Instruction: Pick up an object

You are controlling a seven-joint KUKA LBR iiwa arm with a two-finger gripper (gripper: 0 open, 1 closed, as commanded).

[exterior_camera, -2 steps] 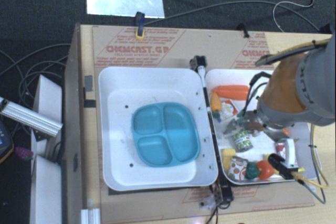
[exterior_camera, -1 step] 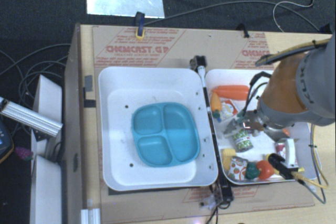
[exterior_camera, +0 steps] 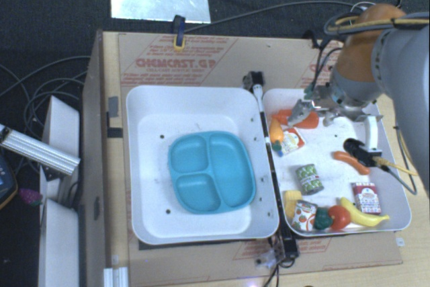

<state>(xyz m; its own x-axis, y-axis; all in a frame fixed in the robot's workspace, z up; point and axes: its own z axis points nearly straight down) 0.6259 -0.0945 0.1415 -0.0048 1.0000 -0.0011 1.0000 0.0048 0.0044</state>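
Observation:
My gripper (exterior_camera: 314, 112) is low over the far left part of the right bin (exterior_camera: 390, 144). An orange-red toy piece (exterior_camera: 306, 121) lies right beneath it, touching or nearly so; a hold on it cannot be made out. Close by on the left are an orange and yellow piece (exterior_camera: 275, 131) and a small printed packet (exterior_camera: 291, 142). A green can (exterior_camera: 308, 179) stands mid-bin. An orange carrot-like piece (exterior_camera: 348, 159) lies to its right.
Along the right bin's near side lie a yellow piece (exterior_camera: 291, 199), a red-and-white can (exterior_camera: 304, 213), a green piece (exterior_camera: 324, 218), a tomato (exterior_camera: 340, 216), a banana (exterior_camera: 366, 215) and a red box (exterior_camera: 366, 196). The left bin (exterior_camera: 154, 117) holds a blue divided plate (exterior_camera: 211, 171).

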